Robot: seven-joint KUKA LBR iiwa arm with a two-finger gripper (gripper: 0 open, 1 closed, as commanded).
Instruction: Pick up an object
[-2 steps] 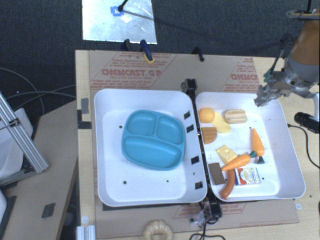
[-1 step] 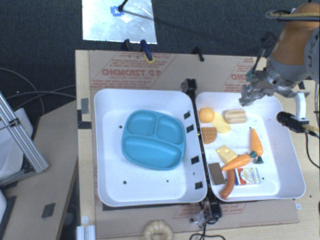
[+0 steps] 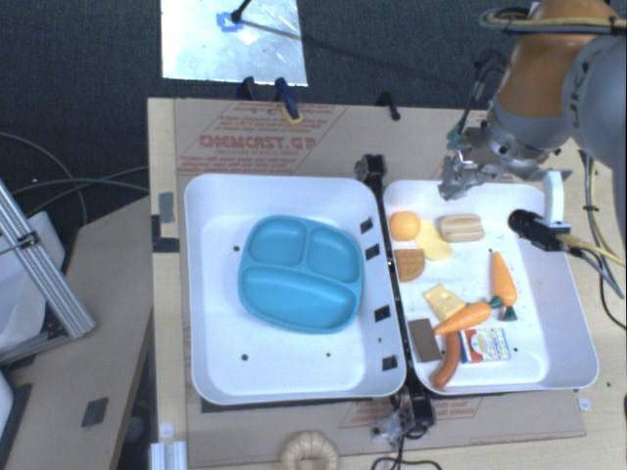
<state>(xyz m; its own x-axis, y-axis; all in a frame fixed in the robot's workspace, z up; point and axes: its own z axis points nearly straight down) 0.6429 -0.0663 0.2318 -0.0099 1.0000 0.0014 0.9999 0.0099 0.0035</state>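
Rope ring point(image 3: 312, 449): we see a pale braided loop at the near edge of the worktop point(image 3: 245, 130), outside both bins.
Right bin point(image 3: 573, 346): shallow white plastic. It carries the pickable items loose, probably scattered so that each can be taken singly.
Items: two tapered orange carrots point(image 3: 503, 278) and point(image 3: 460, 317), a sausage point(image 3: 447, 366), a round orange point(image 3: 405, 226), a tan bread roll point(image 3: 460, 228), a yellow cheese wedge point(image 3: 443, 301) and a printed packet point(image 3: 486, 345).
Left bin point(image 3: 211, 262): it carries a smooth blue divided plate point(image 3: 301, 271).
Tool point(image 3: 457, 181): it hangs over the far edge of the right bin, above the bread roll. We cannot tell how far it is open, and nothing is seen in it.
Task state: we judge that no item is lifted yet.
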